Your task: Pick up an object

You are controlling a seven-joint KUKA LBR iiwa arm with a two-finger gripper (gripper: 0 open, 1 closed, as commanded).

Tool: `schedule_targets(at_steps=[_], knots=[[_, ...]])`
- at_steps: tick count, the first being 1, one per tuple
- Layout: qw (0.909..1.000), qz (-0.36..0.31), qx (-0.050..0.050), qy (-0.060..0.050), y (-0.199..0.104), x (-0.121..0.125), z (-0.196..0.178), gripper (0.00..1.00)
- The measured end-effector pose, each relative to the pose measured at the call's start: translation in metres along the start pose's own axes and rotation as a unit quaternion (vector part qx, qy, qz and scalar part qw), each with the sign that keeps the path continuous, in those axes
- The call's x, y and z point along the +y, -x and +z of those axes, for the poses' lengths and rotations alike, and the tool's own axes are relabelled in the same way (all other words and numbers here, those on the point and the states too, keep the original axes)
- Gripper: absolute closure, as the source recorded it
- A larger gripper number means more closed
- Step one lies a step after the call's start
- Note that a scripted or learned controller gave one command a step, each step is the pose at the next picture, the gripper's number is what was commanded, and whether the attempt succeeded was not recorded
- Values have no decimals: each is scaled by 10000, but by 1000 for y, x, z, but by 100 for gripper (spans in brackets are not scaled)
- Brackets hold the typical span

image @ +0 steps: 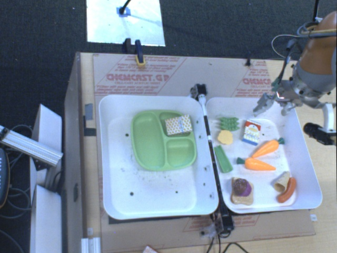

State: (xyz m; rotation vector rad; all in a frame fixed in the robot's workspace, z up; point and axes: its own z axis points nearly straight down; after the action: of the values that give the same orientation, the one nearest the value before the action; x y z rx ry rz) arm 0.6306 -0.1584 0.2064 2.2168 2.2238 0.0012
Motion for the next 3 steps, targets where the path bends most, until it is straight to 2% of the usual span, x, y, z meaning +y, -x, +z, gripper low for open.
schedule_targets(at_steps=[1, 2, 3], knots=[[10000, 10, 1, -2, 1, -47, 122, 0], [10000, -8, 5, 10, -41, 39, 121, 0], [10000, 7, 4, -7, -65, -32, 122, 0]])
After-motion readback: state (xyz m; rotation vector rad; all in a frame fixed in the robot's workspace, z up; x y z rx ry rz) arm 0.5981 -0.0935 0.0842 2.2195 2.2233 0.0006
